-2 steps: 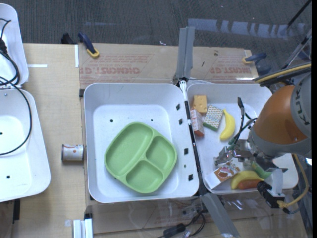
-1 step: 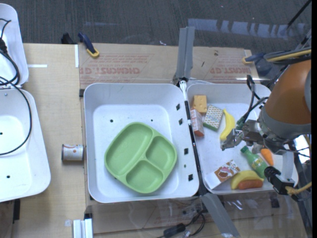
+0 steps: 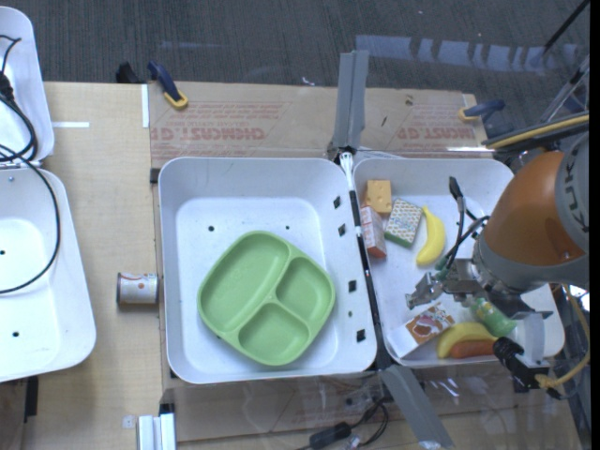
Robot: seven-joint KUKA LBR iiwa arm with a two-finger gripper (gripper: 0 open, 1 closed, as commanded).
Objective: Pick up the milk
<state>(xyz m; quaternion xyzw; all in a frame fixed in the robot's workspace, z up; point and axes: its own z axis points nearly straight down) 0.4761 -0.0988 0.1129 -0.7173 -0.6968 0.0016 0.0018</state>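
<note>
end effector (image 3: pixel 427 293) low over right bin (image 3: pixel 398 345), its grip state impossible to tell | milk carton (image 3: pixel 372 232) lying flat by the bin's left wall, long axis near-far | same bin: banana (image 3: pixel 431 236), cheese wedge (image 3: pixel 379 196), cracker box (image 3: pixel 404 221), snack packet (image 3: pixel 430 326), partly arm-hidden | left bin (image 3: pixel 178 279): green divided plate (image 3: pixel 267 296)

Green plate (image 3: pixel 267 298): smooth matt plastic. White bins (image 3: pixel 178 251): glossy plastic. Surface (image 3: pixel 103 176): light wood grain, w/ printed brown cardboard (image 3: pixel 244 120). Banana (image 3: pixel 432 236): shiny plastic-looking. Arm's orange band (image 3: pixel 534 218): glossy.
</note>
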